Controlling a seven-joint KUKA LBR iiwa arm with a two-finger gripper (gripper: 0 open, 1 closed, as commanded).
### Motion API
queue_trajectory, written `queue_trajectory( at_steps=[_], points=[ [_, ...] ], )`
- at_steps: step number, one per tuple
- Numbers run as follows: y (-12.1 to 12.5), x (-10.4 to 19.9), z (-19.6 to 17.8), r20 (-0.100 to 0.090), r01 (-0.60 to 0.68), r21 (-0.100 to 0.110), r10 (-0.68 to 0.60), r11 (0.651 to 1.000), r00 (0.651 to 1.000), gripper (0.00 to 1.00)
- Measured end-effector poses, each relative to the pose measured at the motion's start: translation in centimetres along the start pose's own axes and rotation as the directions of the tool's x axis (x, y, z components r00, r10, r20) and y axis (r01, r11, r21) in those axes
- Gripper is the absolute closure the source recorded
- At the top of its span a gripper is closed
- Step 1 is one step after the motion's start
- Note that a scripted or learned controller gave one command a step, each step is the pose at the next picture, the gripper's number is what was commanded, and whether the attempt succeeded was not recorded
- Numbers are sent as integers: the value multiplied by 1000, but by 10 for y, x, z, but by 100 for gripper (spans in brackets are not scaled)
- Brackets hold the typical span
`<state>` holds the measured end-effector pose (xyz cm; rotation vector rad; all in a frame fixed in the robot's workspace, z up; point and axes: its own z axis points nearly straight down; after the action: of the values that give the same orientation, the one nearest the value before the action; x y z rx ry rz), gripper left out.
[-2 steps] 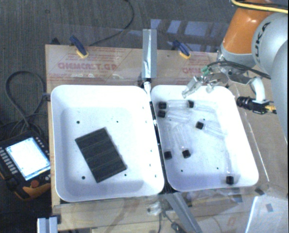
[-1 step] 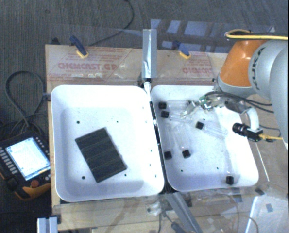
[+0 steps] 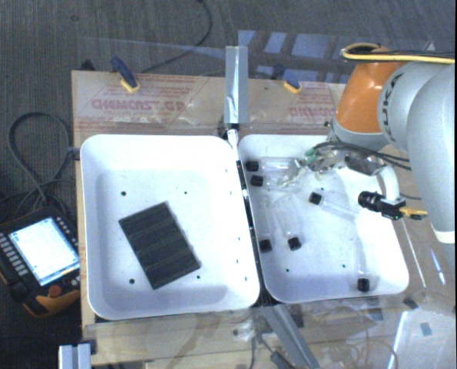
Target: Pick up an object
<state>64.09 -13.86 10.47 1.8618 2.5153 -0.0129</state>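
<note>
A dark ribbed rectangular pad (image 3: pixel 159 244) lies flat and askew in the left bin (image 3: pixel 97 167). The right bin (image 3: pixel 389 275) holds several small black pieces, among them ones at mid-bin (image 3: pixel 315 198) and the near right corner (image 3: pixel 362 284). Clear plastic items (image 3: pixel 280 172) lie near its far wall. My gripper (image 3: pixel 324 160) hangs low over the far part of the right bin, just right of the clear plastic, below the orange band (image 3: pixel 362 102). Nothing is visibly held in it.
The grey arm (image 3: pixel 435 144) covers the right bin's far right corner and right rim. A black fitting with a yellow tip (image 3: pixel 382 204) sticks out over that rim. A teach pendant (image 3: pixel 32 252) and cables lie left of the bench.
</note>
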Motion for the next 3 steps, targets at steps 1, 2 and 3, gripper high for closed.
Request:
queue_trajectory(
  at_steps=[1,2,3],
  points=[
    [3,-1,0,-3,-2,7,2,1000,1000,0],
    [8,3,-11,-2,4,-5,-4,1000,1000,100],
    [5,4,-9,-11,3,8,-3,1000,1000,0]
  ],
)
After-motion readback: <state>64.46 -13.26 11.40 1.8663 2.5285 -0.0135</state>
